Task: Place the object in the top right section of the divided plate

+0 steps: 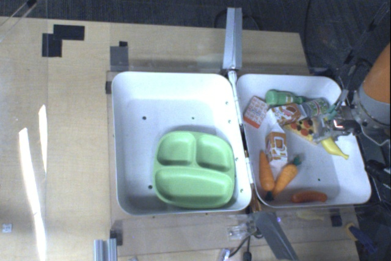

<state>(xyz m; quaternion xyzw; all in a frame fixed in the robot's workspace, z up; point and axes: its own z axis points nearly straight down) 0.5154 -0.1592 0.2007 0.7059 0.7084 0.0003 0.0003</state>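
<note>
Green divided plate [195, 169] well left of claw [338, 123]

The green divided plate [195, 169] lies flat in the left bin's [131, 131] front half, all sections bare.

Grey arm [372, 108] with orange band, apparently metallic hand [339, 121], blurred.

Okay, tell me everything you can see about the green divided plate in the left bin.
The green divided plate is pale green with a smooth, plastic-looking surface and rounded corners. Raised ridges split it into three sections: two smaller ones across the top and one wide one below. It lies flat on the floor of the left bin, toward the lower right, apart from the other things.
</note>
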